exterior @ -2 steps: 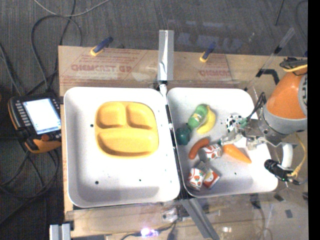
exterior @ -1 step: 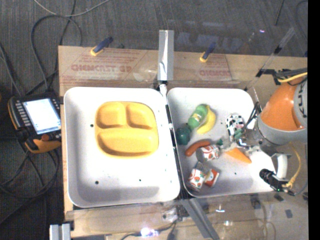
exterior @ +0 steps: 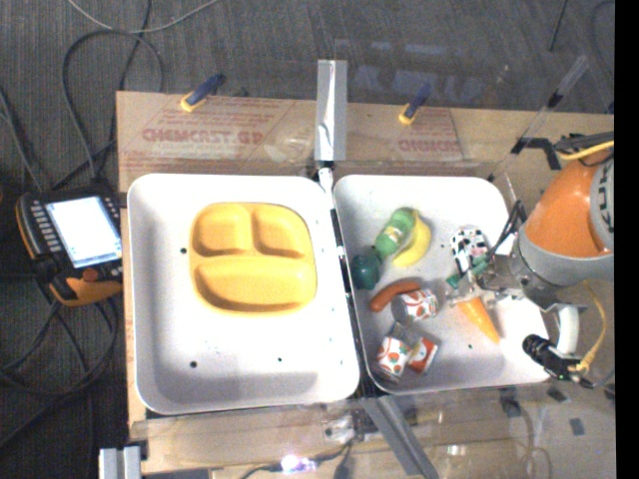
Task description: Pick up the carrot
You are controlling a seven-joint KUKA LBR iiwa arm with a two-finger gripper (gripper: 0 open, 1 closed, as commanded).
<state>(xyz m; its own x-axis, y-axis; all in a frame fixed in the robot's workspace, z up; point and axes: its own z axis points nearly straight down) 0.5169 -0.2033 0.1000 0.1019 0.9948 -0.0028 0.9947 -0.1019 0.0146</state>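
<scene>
On the bench, seen from above:

Left bin: it holds a yellow divided plate, which lies a little toward the far side.

Right bin: it holds all the small things and the end of the arm.

Carrot: orange, it lies in the right part of the right bin, with the thin end pointing to the near right. Its thick end is just under the gripper.

Gripper: it is low over the right bin, directly at the thick end of the carrot. I cannot tell whether it touches the carrot or grips it.

Arm: grey with an orange band, it comes in from the right edge of the bin.

Green bottle: it lies at the far middle of the right bin, touching a yellow banana.

Dark green round thing: near the left wall of the right bin.

Sausage: red-brown, just beside the dark green thing, toward the middle.

Red and white packets: near the front wall; one more red and white piece is between the sausage and the carrot.

Black and white spotted thing: just beyond the gripper.

Tablet: outside, left of the left bin.
</scene>
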